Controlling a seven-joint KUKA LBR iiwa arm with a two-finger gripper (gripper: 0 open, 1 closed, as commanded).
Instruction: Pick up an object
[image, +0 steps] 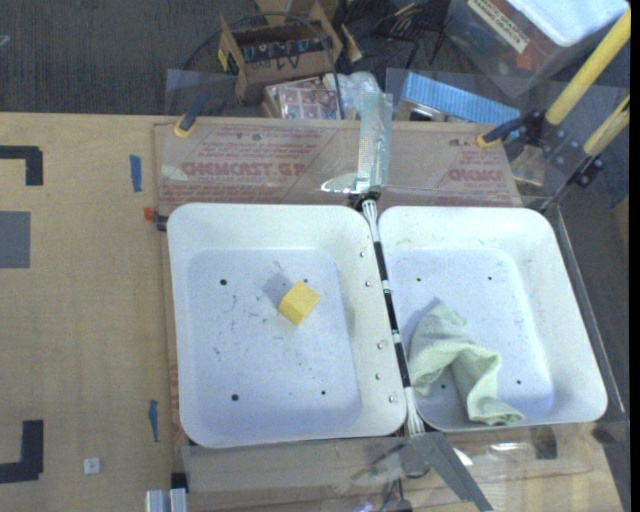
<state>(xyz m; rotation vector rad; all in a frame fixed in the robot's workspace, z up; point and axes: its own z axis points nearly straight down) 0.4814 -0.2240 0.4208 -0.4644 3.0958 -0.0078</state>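
Camera view: a small yellow block (299, 302) lies near the middle of the left bin (180, 300), tilted on one corner, apart from every wall. A crumpled pale green cloth (458, 365) lies in the right bin (560, 262), against its near-left corner and touching the wall there. Its folds hide whatever part of the bin floor is beneath them. How far the claw is open, and whether it has hold of anything, cannot be told here.

The near edge of both bins is partly cut off by a clear sheet and a grey bracket (430, 462) at the bottom of the frame. Behind the bins a flat board (260, 165) bears red lettering, perhaps a trade name, too blurred to read with certainty.

The bins sit on a pale wooden bench (80, 300) marked with black corner shapes (25, 165) and strips of blue tape (136, 173). Beyond it is a dark grey floor (100, 50) with a cardboard box (280, 50) and loose clutter, and yellow bars (592, 65) slant across the top right corner
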